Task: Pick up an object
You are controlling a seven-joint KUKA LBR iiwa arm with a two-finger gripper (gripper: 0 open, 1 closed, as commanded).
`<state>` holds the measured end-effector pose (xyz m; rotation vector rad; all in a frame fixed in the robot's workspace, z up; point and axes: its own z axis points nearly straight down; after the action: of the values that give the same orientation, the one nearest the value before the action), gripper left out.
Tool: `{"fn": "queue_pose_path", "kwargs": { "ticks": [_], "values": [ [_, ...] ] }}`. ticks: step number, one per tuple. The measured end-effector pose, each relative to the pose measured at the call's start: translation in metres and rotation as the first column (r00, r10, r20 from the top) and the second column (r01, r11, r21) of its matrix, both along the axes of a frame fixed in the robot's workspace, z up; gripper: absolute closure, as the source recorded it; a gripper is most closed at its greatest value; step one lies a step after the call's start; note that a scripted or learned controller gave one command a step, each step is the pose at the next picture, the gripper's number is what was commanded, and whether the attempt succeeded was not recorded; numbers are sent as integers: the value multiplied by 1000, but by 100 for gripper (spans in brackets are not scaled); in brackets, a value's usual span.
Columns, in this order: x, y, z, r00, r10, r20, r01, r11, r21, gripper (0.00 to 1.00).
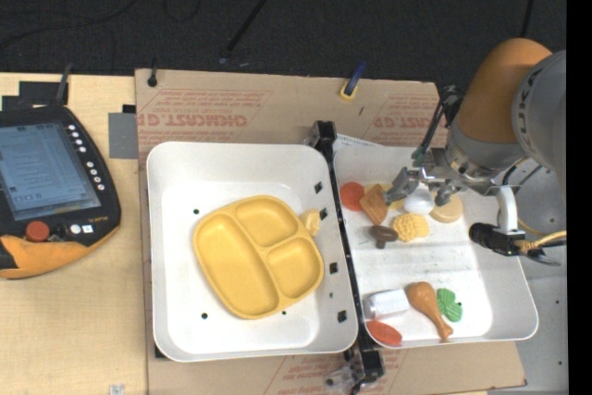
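Note:
My gripper hangs low over the back of the right bin, its fingers spread open. A small white rounded object lies between them. Close by are a yellow corn piece, a tan disc, an orange-brown wedge, a red slice and a dark brown piece. Near the bin's front lie a white block, a drumstick, a green piece and a red piece.
The left bin holds a yellow divided plate. A black divider separates the two bins. A control pendant lies on the bench at far left. The arm's grey and orange body rises at the right.

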<state>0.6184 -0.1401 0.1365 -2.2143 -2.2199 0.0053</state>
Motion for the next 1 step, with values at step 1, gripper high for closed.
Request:
{"fn": "queue_pose_path", "kwargs": {
  "ticks": [1],
  "values": [
    [3,3,-46,1000,-1,11,1,1000,0,0]
  ]
}}
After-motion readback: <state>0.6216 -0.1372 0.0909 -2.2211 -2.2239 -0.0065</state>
